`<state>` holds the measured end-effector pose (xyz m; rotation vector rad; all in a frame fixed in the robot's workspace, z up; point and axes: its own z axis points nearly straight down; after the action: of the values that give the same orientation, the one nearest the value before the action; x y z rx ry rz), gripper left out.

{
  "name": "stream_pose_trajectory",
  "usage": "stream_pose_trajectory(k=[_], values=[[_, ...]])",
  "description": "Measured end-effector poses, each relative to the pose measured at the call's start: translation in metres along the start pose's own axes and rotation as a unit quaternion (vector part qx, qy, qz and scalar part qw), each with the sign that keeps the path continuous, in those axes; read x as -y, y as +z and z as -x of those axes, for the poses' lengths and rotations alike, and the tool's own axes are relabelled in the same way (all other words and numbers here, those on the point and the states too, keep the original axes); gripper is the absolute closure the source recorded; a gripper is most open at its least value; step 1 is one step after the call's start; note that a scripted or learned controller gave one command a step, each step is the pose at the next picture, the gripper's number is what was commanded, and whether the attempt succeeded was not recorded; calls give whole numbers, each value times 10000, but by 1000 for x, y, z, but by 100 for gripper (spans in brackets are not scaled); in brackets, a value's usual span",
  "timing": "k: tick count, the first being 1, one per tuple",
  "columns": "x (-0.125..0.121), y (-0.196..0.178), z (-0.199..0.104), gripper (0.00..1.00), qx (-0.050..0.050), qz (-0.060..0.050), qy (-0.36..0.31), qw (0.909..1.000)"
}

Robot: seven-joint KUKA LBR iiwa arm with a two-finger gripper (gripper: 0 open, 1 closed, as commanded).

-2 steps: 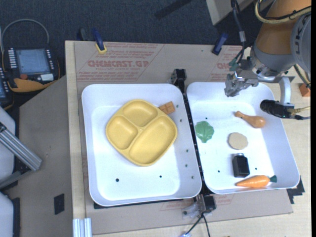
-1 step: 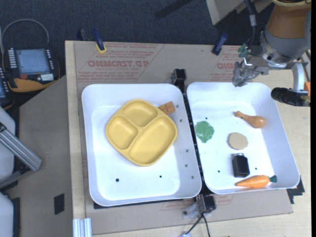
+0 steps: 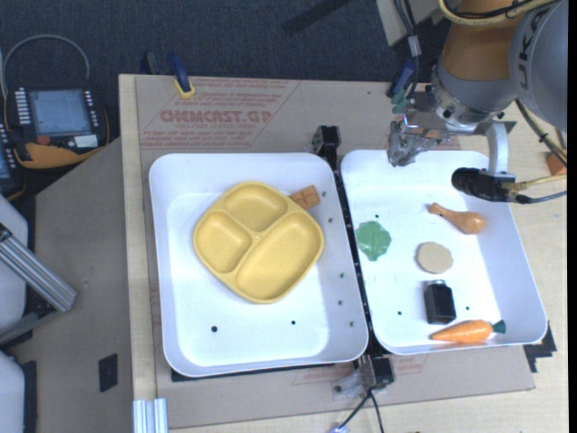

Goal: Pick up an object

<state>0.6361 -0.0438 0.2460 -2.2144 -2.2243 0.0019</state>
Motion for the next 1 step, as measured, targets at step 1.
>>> stream_pose_trajectory(k=[1], values=[[-3,9,-43,100,0,-2,-1,10000]])
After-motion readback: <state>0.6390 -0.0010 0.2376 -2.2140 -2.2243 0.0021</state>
